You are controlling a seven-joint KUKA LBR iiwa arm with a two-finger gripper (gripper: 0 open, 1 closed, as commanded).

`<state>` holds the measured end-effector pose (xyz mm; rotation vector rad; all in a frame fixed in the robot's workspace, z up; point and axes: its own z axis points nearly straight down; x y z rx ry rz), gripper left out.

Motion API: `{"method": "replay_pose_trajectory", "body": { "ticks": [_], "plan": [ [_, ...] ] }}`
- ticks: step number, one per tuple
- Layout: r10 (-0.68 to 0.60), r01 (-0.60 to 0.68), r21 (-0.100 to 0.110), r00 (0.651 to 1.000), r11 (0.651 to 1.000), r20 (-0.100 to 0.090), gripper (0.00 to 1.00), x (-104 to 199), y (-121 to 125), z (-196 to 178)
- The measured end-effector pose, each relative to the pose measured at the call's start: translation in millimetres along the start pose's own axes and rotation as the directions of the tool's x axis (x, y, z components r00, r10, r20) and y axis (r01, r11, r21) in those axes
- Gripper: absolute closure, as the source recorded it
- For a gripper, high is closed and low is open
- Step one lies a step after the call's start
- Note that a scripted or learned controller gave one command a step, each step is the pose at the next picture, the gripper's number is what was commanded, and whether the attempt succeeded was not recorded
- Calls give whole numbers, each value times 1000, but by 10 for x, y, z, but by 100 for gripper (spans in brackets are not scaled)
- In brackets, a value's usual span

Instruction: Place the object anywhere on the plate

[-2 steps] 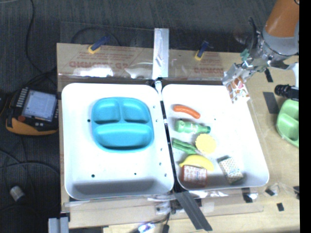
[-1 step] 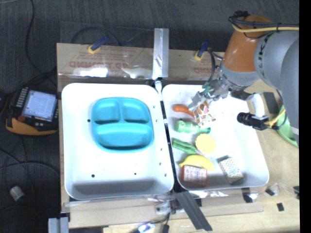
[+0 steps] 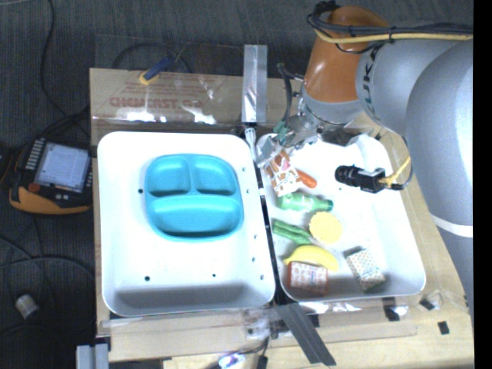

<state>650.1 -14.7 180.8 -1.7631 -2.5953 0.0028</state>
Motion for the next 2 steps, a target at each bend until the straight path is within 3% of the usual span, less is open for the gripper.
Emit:
{"method": "replay_pose_trajectory", "body": {
  "ticks": [1,2],
  "plan": [
    [72,-72,1,997,997,-1,100,293,258,8],
    [72,-72,1,997,997,-1,0,291,259,5]
  ]
}}
